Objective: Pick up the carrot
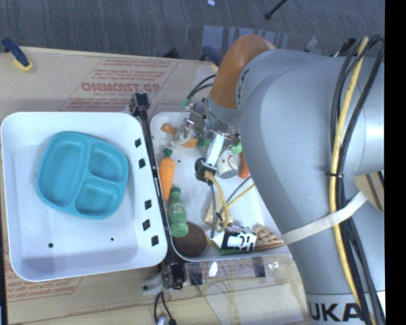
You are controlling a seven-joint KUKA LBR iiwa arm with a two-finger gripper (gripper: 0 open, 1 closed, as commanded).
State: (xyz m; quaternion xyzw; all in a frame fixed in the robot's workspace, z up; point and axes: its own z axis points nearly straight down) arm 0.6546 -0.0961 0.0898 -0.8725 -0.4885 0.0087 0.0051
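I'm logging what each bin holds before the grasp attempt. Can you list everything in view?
left bin: 1, white, left half of bench
divided plate: 1, light blue, in left bin
right bin: 1, white, partly under the arm
carrot: 1, orange, right bin by left wall
bottle: 1, green, below carrot
round item: 1, dark brown, right bin's near corner
arm: 1, grey, orange band, from right
gripper: 1, over right bin

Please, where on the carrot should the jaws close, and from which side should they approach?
Probably from above, closing across the orange middle of the carrot. It lies flat and lengthwise beside the bin's left wall, green top away from the camera, and a green bottle sits at its near tip, so sideways approaches look cramped.
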